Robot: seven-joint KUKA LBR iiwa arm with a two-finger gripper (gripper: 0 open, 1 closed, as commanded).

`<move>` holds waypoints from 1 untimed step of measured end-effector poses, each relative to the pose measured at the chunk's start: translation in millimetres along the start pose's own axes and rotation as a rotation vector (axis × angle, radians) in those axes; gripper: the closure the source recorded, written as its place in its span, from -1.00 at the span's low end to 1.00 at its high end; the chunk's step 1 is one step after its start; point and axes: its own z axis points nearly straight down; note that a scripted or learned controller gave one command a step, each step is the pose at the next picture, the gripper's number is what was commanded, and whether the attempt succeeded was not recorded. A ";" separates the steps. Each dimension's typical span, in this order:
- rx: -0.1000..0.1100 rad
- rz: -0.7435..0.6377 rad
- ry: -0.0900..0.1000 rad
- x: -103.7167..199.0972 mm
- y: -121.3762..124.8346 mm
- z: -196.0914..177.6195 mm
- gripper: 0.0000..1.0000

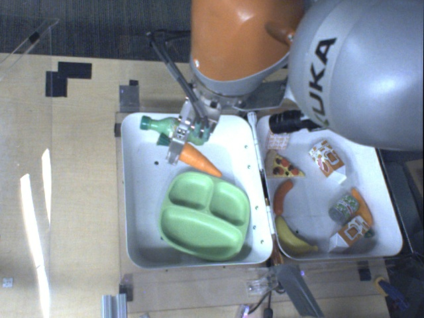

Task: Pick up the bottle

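The green bottle [158,126] lies on its side at the back of the left bin [142,244], its cap pointing left. My gripper [187,134] comes down right over the bottle's body, so I see only the neck, the cap and slivers of green by the gripper. The arm's orange band and grey wrist loom above it and hide the bin's back edge. Whether the bottle rests on the bin floor or hangs lifted is unclear.
An orange carrot [199,160] lies just right of the gripper, and a green divided tray [205,214] lies in front of it. The right bin [391,240] holds a banana [291,237], a pizza slice [285,165], small cartons and other toy food.
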 end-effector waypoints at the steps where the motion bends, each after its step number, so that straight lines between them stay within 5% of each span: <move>1: 0.001 -0.093 0.001 48.3 -19.9 16.8 1.00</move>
